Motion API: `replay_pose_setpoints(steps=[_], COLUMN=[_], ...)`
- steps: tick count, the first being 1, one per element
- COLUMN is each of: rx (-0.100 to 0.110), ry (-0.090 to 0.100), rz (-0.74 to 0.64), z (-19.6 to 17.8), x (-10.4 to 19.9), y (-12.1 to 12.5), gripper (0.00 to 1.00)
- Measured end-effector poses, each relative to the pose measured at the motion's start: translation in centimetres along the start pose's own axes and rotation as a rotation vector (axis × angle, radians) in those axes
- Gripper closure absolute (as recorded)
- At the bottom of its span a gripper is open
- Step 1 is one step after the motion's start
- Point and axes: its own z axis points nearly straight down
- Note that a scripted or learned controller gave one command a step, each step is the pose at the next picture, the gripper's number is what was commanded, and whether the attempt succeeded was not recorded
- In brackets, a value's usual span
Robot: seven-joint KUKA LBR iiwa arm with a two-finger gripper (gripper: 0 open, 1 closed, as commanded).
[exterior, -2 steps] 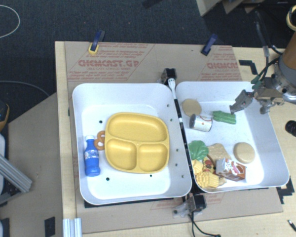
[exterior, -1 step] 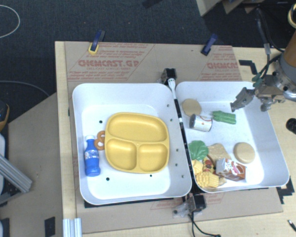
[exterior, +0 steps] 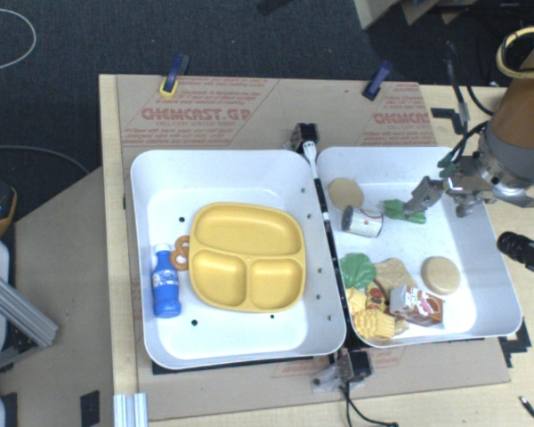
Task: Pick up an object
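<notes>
Arm reaches in from the right over the right bin. Tool hangs low at the bin's upper middle, its tip just over a small green item. Can't tell whether it is spread or pressed together, nor whether it touches the green piece; nothing visibly gripped.

Right bin contents: round tan disc near the upper left corner; small white cylinder with a red end lying on its side just below and right of the disc, close to the green item. Lower half: green leafy piece at left, tan slice beside it, yellow waffle-like piece at the bottom, red and white packet against the slice, and a round beige bun-like thing apart to the right. The lower pile is touching and overlapping.

Left bin holds a yellow three-compartment tray in the middle. Blue bottle lies just left of the tray, with a small brown pretzel-like piece between the bottle top and the tray edge.

Both bins sit side by side on a cardboard-covered counter, clamps at the far edge.
</notes>
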Motion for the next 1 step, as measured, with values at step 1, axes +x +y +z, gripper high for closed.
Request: replay_pose_setpoints(steps=[1], rx=[0.003], ry=[0.001], rz=[0.000], z=[6.31], x=[0.48], y=[0.03], gripper=[0.00])
